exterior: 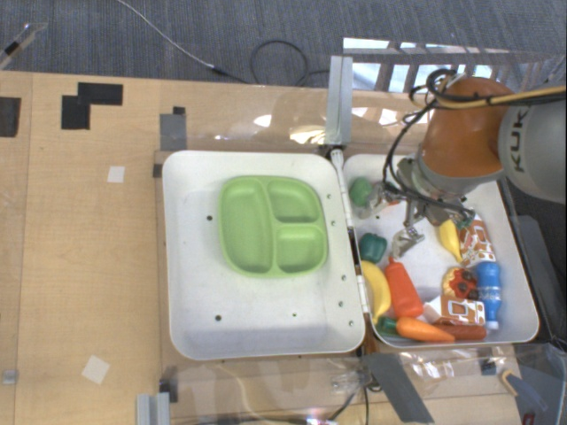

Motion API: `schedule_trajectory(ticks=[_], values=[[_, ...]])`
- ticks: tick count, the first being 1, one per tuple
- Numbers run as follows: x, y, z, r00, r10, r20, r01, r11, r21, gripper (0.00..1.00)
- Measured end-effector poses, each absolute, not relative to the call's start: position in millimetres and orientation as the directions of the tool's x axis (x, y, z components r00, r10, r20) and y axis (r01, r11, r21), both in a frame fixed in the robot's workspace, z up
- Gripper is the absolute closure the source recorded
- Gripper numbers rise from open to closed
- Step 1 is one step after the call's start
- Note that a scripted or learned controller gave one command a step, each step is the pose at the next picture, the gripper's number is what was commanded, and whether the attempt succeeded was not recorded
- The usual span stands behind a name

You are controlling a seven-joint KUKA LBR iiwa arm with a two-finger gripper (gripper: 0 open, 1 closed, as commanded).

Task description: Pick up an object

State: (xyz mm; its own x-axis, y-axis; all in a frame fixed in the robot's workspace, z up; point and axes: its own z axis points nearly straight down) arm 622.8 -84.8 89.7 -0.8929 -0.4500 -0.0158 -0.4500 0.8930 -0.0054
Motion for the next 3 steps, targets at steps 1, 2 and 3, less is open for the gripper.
schedule_trajectory(ticks=[1, 2, 3], values=[[546.9, -121, 95, -0.878, -0.479, -0.006, -0.479, 0.878, -0.005, 0.0], [520.6, -103, 93, -0.95, -0.312, -0.018, -0.311, 0.95, -0.031, 0.0], [558.0, -188, 109, -0.808, -0.589, -0.007, -0.589, 0.808, -0.008, 0.0]])
